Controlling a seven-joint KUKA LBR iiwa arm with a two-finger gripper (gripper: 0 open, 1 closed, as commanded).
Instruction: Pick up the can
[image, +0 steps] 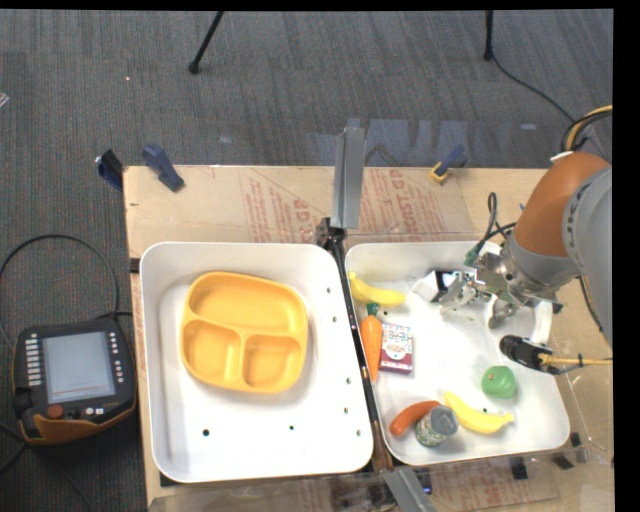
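Small can (436, 426), greyish top (label unreadable), near right bin's front edge, between red pepper and banana

Tray (243, 331) in left bin (160, 400) – can (436, 426) near right bin (556, 400) front edge, apparently touching banana (478, 413).

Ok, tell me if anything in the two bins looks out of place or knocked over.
Nothing looks spilled or damaged. The can sits at the right bin's near edge, wedged between a red pepper and a banana, touching both. The gripper is at that bin's far side, well away from the can.
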